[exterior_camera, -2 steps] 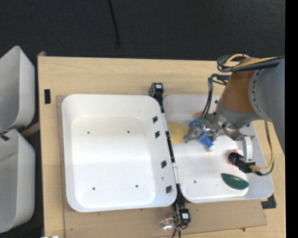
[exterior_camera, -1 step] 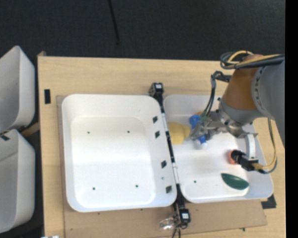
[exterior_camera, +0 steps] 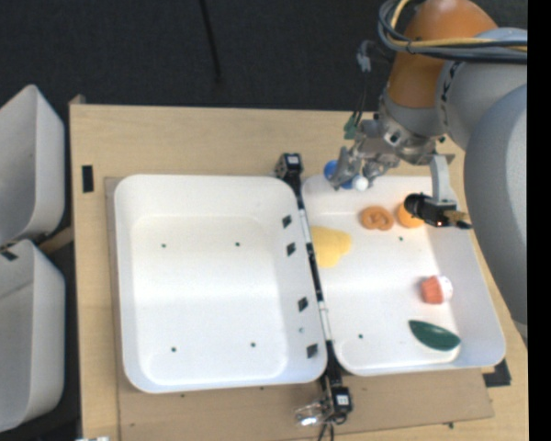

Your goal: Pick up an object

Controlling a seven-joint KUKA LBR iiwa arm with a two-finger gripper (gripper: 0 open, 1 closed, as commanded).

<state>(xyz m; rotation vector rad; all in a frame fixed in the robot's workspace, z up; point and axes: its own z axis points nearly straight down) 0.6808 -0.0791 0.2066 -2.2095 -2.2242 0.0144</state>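
Gripper (exterior_camera: 358,175): hanging at the upper right of the frame, over the far left corner of the right bin (exterior_camera: 386,356); whether it is gripping anything cannot be told. A blue piece (exterior_camera: 332,170) and a small white ball (exterior_camera: 361,184) are showing right at its tip.

Right bin, contents: orange disc (exterior_camera: 376,218) and an orange item (exterior_camera: 410,213) lying near each other below the gripper; yellow piece (exterior_camera: 331,244) resting against the left wall; red-and-white item (exterior_camera: 434,289) sitting toward the right; dark green piece (exterior_camera: 433,335) lying at the lower right corner.

Left bin (exterior_camera: 129,274): sitting beside it on the surface (exterior_camera: 211,122).
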